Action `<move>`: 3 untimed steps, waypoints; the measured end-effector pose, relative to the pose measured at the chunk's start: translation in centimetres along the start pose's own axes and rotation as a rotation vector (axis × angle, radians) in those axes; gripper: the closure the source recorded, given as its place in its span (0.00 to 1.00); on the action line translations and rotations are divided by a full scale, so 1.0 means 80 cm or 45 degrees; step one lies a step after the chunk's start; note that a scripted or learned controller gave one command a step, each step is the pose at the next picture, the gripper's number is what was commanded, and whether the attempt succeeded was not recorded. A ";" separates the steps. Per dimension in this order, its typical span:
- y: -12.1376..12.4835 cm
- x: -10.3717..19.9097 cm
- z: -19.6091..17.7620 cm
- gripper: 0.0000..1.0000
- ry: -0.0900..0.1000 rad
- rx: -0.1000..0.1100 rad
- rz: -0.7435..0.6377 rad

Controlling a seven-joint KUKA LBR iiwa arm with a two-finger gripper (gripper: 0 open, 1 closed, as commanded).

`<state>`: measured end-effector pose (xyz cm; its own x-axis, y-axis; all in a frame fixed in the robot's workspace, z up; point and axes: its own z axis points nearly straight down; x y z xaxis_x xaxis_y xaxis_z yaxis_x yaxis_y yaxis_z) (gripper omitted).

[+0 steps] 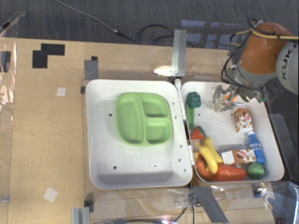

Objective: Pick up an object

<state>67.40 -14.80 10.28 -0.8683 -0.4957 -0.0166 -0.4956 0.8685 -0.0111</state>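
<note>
Pale wood worktop fills the left of the frame, with black patches toward its upper left. Next comes the left white bin, carrying a green divided tray at its centre. The right white bin holds a dark green piece near its upper left corner, a yellow banana over an orange-red carrot-like piece at the lower edge, a small carton, a blue bottle and a green ball. My jaws hang near the top of that bin, upper right of the frame; whether they are wide or narrow I cannot tell, and nothing visibly sits between them.
</note>
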 end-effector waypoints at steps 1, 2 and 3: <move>-0.003 0.003 0.013 1.00 0.003 -0.001 -0.097; -0.004 -0.003 -0.006 1.00 -0.012 0.009 -0.097; 0.046 0.087 0.015 1.00 0.008 -0.006 0.058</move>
<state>59.57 -15.08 8.94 -0.8902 -0.4554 -0.0105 -0.4553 0.8903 -0.0059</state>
